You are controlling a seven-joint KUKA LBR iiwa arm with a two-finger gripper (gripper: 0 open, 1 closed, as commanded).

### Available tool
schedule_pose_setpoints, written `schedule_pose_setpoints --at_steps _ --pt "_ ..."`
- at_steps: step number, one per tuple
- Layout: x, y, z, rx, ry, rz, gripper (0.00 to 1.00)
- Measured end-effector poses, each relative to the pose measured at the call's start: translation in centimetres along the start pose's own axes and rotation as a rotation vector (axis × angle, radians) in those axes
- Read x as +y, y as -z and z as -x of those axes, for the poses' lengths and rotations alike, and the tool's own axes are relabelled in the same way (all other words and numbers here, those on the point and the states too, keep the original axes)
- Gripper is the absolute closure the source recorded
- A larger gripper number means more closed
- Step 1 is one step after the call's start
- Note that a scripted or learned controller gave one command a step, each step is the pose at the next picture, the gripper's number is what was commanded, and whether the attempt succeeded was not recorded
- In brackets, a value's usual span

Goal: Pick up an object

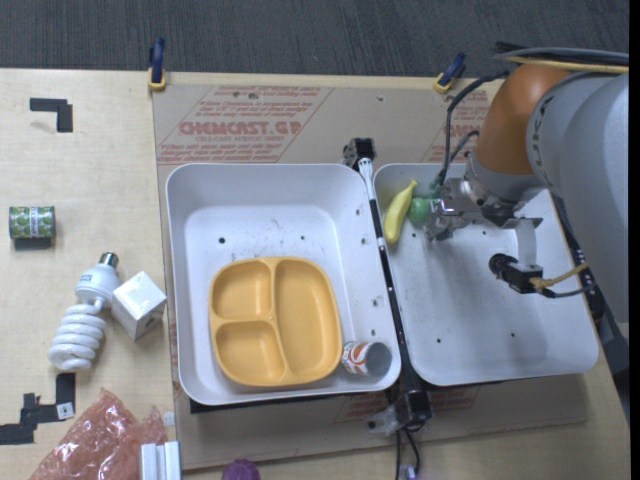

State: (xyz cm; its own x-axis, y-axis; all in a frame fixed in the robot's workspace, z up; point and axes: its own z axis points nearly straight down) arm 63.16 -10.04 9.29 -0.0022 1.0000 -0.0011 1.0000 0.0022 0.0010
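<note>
Two shallow white bins sit side by side on the bench. In the left bin (190, 268), a yellow divided plate (275, 320) with three compartments lies toward the near edge, and a small cup (362, 358) on its side rests just beside the plate at the bin's near right corner.

The right bin (480, 338) holds a yellow banana (397, 210) at its far left corner, lying close along the left wall with one end pointing up toward the far edge. Just right of the banana sits a small green object (421, 207) — too small and too covered to identify further.

The grey arm (580, 158), with its orange band (510, 118), reaches in from the right over the far part of the right bin. The gripper (440, 215) is low over the far left corner, right beside the green object and near the banana. Whether the hand is spread or pressed together cannot be told from this angle — the wrist hardware hides it — and nothing is clearly seen pinched.

Outside the bins, on the bench's left side, lie a small green can (31, 224) near the left edge, a white spiral light bulb (82, 316), a white cube (139, 304) touching or just beside the bulb, and a reddish mesh bag (95, 440) at the near left corner.
</note>
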Motion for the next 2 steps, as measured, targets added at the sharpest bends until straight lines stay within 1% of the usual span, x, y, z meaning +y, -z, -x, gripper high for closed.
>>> schedule_pose_setpoints --at_steps 1,2 --pt "-6.0 0.0 1.0 0.001 -0.004 -0.002 0.00" --pt "1.5 0.4 2.0 0.000 0.000 0.000 0.00"
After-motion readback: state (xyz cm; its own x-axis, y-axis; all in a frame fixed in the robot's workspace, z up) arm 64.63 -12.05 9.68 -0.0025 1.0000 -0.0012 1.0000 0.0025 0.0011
